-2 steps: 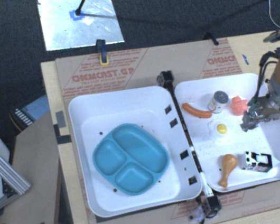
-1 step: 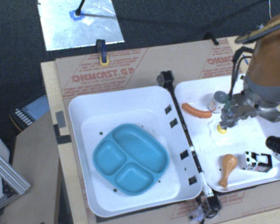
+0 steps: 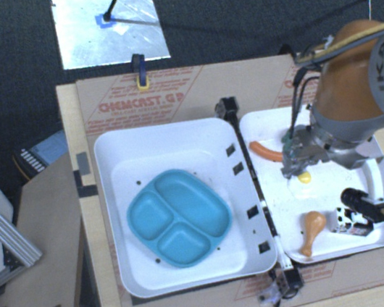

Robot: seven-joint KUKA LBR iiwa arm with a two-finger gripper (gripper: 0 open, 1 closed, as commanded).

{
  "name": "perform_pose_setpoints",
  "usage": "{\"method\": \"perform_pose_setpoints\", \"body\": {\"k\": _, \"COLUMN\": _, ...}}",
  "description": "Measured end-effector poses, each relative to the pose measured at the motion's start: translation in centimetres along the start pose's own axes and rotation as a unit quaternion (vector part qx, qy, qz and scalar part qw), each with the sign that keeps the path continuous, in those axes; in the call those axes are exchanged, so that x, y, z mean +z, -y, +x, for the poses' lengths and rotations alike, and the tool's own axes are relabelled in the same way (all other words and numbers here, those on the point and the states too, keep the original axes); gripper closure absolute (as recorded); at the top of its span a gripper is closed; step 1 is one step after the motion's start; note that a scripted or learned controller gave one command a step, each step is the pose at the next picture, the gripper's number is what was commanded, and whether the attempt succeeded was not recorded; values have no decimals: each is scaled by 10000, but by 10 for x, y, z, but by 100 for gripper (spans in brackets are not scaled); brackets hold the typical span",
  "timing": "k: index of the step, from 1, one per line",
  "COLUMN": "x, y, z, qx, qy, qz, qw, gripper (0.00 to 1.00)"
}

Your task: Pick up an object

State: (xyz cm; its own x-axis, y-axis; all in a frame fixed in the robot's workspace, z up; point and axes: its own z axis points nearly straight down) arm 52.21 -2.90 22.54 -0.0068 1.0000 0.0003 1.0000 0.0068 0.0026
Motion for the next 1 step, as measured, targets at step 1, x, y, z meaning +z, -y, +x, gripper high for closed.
{"method": "perform_pose_setpoints", "body": {"k": 1, "x": -5, "y": -12, "z": 59, "qx": -5, "qy": -4, "qz": 0, "qw": 10000, "gripper": 100}}
